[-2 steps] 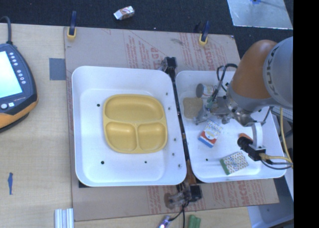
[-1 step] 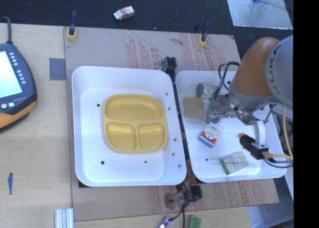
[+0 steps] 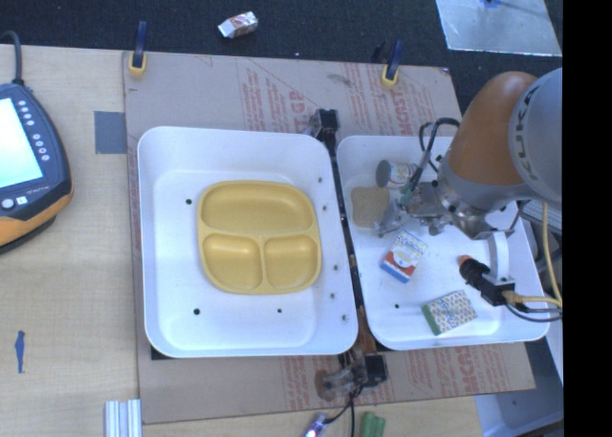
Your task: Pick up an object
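Note:
In the right bin [image 3: 516, 330], my gripper [image 3: 402, 217] hangs low over the bin's upper-left part, with the grey-and-orange arm behind it to the right. A tan square pad [image 3: 367, 206] lies just left of the gripper. A small grey cylinder [image 3: 386, 173] lies just above it. A white carton with red and blue print [image 3: 404, 259] lies right below the gripper. Near the bin's front edge sits a green patterned packet [image 3: 449, 312]. Nothing shows as held.
The left bin [image 3: 172, 320] holds a yellow divided plate [image 3: 258, 236]. A pendant with a screen [image 3: 24, 163] rests on the bench at far left. A crumpled wrapper [image 3: 238, 25] lies on the dark floor beyond the bench. Clamps [image 3: 139, 60] pin the cardboard's back edge.

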You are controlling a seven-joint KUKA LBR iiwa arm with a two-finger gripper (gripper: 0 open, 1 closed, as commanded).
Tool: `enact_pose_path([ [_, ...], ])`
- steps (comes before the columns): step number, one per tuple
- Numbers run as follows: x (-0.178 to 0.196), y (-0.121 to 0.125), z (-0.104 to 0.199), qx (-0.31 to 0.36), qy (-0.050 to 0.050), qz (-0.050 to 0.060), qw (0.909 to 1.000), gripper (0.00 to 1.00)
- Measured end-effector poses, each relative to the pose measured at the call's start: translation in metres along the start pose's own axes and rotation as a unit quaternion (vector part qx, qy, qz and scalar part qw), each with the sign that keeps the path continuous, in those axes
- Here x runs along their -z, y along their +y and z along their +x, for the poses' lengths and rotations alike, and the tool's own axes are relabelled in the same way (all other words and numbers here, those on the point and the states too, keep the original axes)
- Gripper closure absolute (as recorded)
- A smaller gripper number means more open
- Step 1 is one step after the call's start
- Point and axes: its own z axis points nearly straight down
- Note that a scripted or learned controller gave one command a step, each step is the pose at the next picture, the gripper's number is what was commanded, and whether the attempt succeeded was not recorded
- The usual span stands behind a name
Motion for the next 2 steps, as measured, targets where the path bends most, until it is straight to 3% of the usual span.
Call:
enact_pose_path([
  [1,-0.022,0.058,0.005,-0.003,0.004,0.002,1.0000,0.00],
  [2,-0.023,0.074,0.003,-0.004,0.006,0.003,1.0000,0.00],
])
